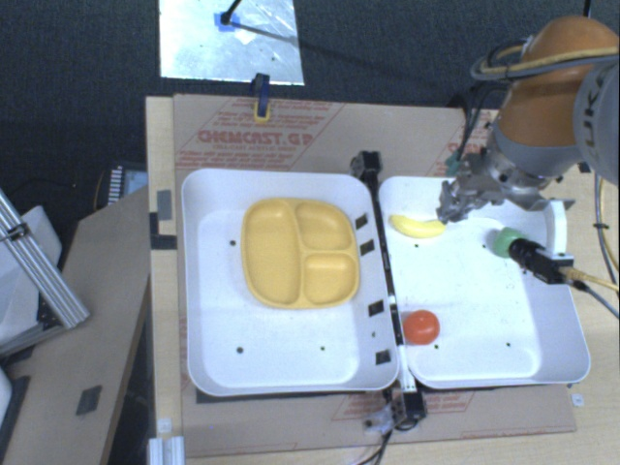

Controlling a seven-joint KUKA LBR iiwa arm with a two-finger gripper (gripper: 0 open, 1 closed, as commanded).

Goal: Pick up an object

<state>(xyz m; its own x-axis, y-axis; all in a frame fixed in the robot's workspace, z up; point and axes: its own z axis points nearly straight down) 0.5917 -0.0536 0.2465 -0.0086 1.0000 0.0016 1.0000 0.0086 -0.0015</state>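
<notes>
While your gripper [453, 207] hovers just beside the banana [417, 226] in the right bin [484, 361], nothing is lifted yet; its grip state cannot be told.

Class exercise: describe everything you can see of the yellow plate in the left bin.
The yellow plate looks like smooth moulded plastic, a rounded square with three compartments: one large at its left, two smaller at its right. It lies flat, right way up, near the middle of the left bin. Nothing rests in it; the gripper is over the other bin.
</notes>
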